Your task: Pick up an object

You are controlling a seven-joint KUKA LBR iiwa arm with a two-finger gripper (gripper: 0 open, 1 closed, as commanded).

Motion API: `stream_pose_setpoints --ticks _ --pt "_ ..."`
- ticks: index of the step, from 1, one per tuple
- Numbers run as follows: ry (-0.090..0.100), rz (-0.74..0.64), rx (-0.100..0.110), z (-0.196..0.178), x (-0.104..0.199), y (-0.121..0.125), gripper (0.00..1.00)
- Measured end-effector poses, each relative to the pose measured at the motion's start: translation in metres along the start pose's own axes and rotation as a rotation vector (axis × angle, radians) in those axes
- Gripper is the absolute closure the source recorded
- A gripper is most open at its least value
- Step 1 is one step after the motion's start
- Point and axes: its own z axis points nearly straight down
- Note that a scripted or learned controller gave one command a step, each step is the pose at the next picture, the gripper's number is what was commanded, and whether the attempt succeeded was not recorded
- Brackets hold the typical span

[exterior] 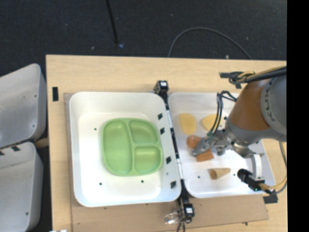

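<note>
**Gripper low over the orange pieces in the right bin**

A small orange-red chunk [204, 155] lies in the right white bin [193, 190], touching the tip of the grey two-finger gripper [203, 149], just on its near side. A rounder orange-brown lump [193, 141] sits just beyond the tip, toward the green divided plate [131, 146] in the left bin. Whether the claw is open or closed around either piece cannot be told. A tan wedge [219, 173] lies nearer the camera, apart; two yellow slices [188, 123] lie beyond.

The arm [251, 111] reaches in from the right, wrist angled down-left.
</note>
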Motion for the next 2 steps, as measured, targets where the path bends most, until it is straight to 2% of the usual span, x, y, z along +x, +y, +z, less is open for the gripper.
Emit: stream_pose_setpoints --ticks 1,2 --pt "0.000 0.006 -0.005 -0.012 -0.001 0.001 1.00" --pt "-0.001 0.002 -0.009 -0.054 -0.002 0.002 1.00"
